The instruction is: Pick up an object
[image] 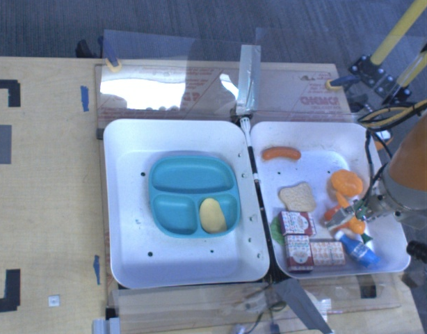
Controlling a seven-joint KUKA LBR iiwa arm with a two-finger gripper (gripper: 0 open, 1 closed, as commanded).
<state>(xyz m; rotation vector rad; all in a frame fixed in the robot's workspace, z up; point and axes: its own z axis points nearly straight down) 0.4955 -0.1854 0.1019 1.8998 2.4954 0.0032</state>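
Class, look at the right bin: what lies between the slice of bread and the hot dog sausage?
Nothing: in the camera view, bare white bin floor runs between the slice of bread and the hot dog sausage above it.

There are two white bins. The left bin has one blue tray with one yellow potato. The right bin has one sausage, one bread slice, one orange, one blue bottle and three small boxes.
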